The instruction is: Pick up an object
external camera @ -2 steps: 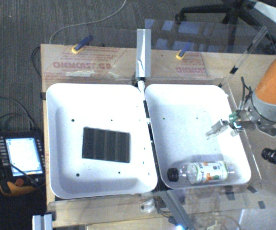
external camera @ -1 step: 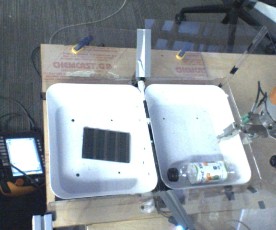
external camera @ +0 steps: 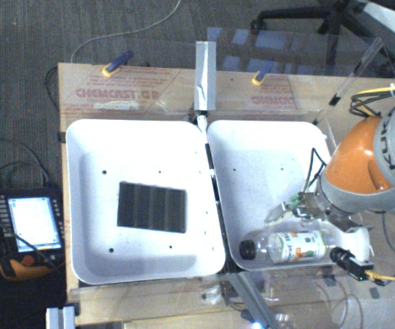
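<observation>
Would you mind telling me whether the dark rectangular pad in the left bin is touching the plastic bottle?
Apart. The camera view shows the dark pad in the left bin and the bottle in the right bin, with both rims between.

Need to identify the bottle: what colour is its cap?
Black, on a clear bottle with a white-green label; camera view.

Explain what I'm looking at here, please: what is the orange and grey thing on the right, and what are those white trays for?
One camera looks down at a slant on a workbench. The orange and grey thing is a robot arm reaching in from the right; its job is to pick something up. Its gripper, the part that grasps, is low in the right tray, just above a clear plastic bottle with a dark cap that lies on its side against the tray's near wall. From here I cannot tell whether the bottle is grasped. The left tray holds a flat dark rectangle. On the floor at far left sits a small handheld screen with cables.
</observation>
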`<state>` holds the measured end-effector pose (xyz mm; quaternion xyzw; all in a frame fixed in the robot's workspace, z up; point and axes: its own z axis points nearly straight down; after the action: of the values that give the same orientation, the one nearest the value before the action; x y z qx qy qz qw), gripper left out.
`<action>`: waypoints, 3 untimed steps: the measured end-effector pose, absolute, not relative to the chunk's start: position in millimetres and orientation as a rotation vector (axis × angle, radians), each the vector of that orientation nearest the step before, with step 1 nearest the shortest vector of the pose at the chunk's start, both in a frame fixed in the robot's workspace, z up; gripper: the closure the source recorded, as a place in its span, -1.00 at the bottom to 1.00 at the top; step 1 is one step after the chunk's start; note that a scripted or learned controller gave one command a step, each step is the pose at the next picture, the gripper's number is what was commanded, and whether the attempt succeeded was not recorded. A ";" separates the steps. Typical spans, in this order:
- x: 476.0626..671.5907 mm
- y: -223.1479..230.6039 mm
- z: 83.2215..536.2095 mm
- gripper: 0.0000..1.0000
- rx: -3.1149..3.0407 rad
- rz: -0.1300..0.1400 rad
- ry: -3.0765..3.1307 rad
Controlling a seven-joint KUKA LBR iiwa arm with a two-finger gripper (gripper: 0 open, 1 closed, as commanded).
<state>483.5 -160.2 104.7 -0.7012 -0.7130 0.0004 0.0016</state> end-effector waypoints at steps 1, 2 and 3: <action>561.5 -182.7 91.7 -1.00 -2.234 -0.011 -2.229; 671.3 -172.5 89.2 -1.00 -2.225 -0.003 -2.231; 660.1 -223.9 201.4 -1.00 -2.312 0.004 -2.131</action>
<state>660.1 -223.9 201.4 -0.7353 -0.6777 0.0014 -0.0016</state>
